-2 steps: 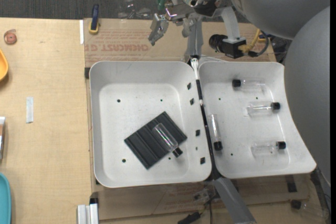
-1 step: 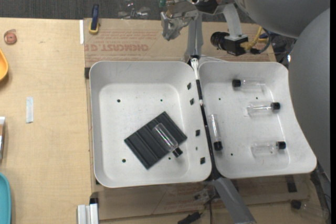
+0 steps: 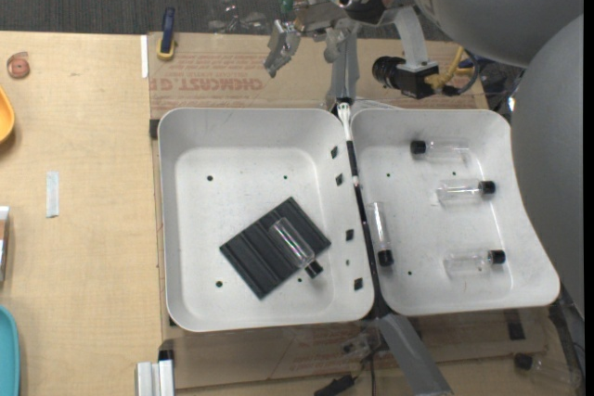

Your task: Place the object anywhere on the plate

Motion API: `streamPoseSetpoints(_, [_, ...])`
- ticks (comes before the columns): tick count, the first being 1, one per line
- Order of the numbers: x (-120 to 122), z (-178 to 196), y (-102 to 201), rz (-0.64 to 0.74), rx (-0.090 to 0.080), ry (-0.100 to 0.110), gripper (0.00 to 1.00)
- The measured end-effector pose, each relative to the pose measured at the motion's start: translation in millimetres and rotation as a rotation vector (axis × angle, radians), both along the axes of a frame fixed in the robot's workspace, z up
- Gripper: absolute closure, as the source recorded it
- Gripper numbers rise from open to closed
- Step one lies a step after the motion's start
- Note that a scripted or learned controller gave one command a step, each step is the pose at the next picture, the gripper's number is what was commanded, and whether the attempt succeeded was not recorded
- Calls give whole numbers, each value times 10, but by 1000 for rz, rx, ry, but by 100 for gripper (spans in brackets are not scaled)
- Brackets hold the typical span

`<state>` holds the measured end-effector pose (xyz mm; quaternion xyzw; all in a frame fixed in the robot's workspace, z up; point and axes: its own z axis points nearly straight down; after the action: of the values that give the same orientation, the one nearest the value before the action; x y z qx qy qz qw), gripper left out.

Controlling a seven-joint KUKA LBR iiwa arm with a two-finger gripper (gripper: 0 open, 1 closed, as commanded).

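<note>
While gripper (image 3: 311,40) hangs high, fingers spread, nothing between them, clear vial (image 3: 295,241) already lies across dark ribbed plate (image 3: 263,257), well below fingers in left bin (image 3: 186,199). Judgement: placement looks complete; keep clear, avoid nudging vial.

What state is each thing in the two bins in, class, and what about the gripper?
Black plate: lying flat in the left bin, turned at an angle.
Vial on the plate: lying on its side, capped.
Four vials in the right bin: lying on their sides, capped, apart from each other.
Gripper: raised above the bins' far edge, holding nothing.
</note>
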<state>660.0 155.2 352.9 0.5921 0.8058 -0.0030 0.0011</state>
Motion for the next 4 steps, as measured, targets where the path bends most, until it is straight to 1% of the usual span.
streamPoseSetpoints(1, [6,78,-3,1,-3,1,100])
streamPoseSetpoints(2, [6,76,-5,0,-3,1,0])
streamPoseSetpoints(3, [12,152,-7,1,-6,2,100])
streamPoseSetpoints(4, [12,151,-9,1,-6,2,0])
